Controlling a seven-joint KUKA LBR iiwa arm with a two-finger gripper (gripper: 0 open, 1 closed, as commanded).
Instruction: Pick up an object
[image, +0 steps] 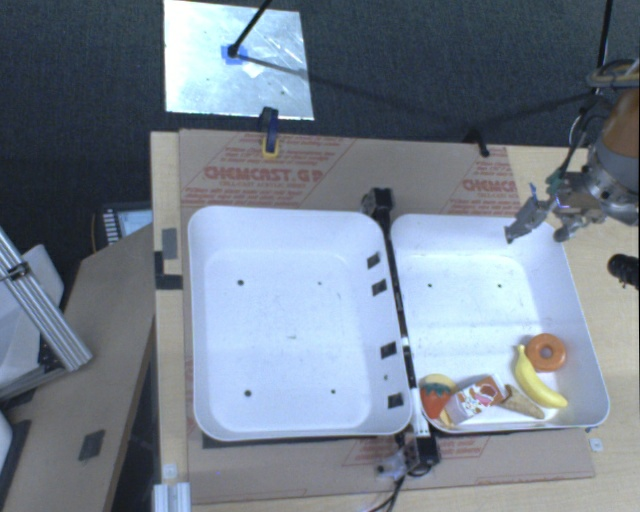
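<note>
Objects for picking lie bunched along the near edge of the right bin: a banana with an orange ring-shaped toy touching its far end, a small cone-like piece tucked against it, a red-and-white packet, and a round orange-red toy in the near left corner. Because they press together and sit hard against the bin's near wall, a descent there could, I judge, catch the rim, or close on two things at once and lose both; the banana's curve may also let it roll out of a pinch. The left bin lies beside it across the black divider. Farther back, the hand hangs over the far right corner of the right bin, its two fingers spread apart with nothing between them. So the cluster sits well apart from the hand, toward the near side and slightly left of it. The table beyond shows printed cardboard.
</note>
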